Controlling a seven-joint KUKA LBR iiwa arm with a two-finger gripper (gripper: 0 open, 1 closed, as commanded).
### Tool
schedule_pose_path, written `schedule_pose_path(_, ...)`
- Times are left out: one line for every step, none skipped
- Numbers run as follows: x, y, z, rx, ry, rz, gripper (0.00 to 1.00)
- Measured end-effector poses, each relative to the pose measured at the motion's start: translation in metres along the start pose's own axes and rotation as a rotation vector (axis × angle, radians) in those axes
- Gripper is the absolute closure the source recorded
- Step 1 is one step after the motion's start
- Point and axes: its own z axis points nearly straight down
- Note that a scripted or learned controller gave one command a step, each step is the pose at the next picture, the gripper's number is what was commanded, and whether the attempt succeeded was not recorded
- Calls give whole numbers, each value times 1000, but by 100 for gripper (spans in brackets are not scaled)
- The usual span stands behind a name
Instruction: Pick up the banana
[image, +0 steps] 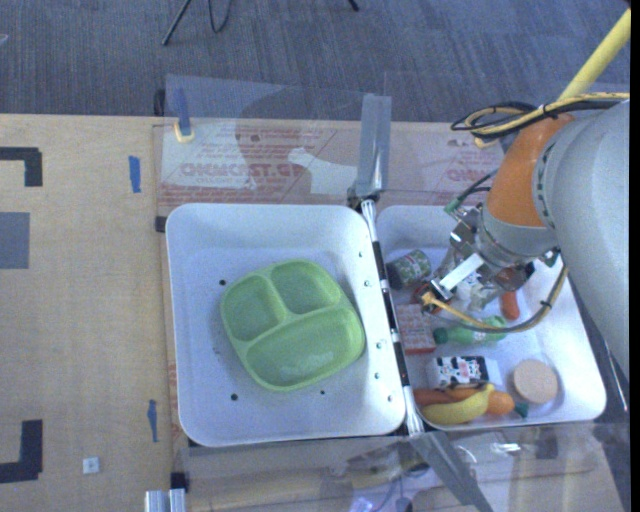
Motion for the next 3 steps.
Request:
schedule_pose_path(63,-66,-88,2,-3,-51,100)
schedule_pose_path(74,-138,-87,5,-6,113,100)
schedule_pose_path(107,-149,-68,13,17,159,100)
